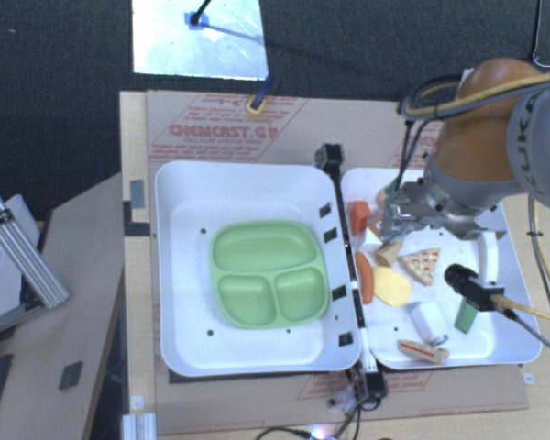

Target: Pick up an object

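The fingers (pixel 391 230) hung low over the right bin (pixel 518 333), near its top left part. I could not tell if they were open or shut, because the metal parts blocked them. Nothing could be seen held between them.

Just below the fingers lay a small tan piece (pixel 388 252), touching or almost touching them. Just to the left of the fingers sat an orange-red block (pixel 358 216). A little below and to the right was a toy pizza slice (pixel 422 264). Below the fingers lay a yellow round piece (pixel 392 288), with a long orange carrot-like toy (pixel 365 277) beside it on the left. Farther down were a white cylinder (pixel 430 320), a green block (pixel 466 316) and a toy hot dog (pixel 422 350) near the bin's bottom edge.

Well to the left of the fingers was the left bin (pixel 188 246). A green tray (pixel 268 273) with three parts lay in it.

Above and right of the fingers, the grey arm (pixel 481 145) with its orange band reached in. Both bins sat on the bench (pixel 92 264).
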### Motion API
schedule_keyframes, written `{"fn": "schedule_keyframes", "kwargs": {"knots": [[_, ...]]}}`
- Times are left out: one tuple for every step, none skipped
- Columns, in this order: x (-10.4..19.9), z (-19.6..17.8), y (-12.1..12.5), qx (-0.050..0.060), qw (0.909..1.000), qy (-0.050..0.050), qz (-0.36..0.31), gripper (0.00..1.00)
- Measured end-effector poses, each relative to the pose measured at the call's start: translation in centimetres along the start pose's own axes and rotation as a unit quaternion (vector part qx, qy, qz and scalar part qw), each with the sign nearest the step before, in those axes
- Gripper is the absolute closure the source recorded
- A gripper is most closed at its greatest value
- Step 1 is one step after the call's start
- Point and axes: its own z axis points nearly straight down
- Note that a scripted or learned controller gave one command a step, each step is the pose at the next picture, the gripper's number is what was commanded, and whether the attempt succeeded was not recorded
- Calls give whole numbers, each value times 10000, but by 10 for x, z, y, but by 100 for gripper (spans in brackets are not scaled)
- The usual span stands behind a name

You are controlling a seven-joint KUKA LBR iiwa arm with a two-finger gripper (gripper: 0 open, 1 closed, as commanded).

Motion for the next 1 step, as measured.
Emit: {"fn": "schedule_keyframes", "kwargs": {"knots": [[5,-7,-9,7,10000,4,-10,100]]}}
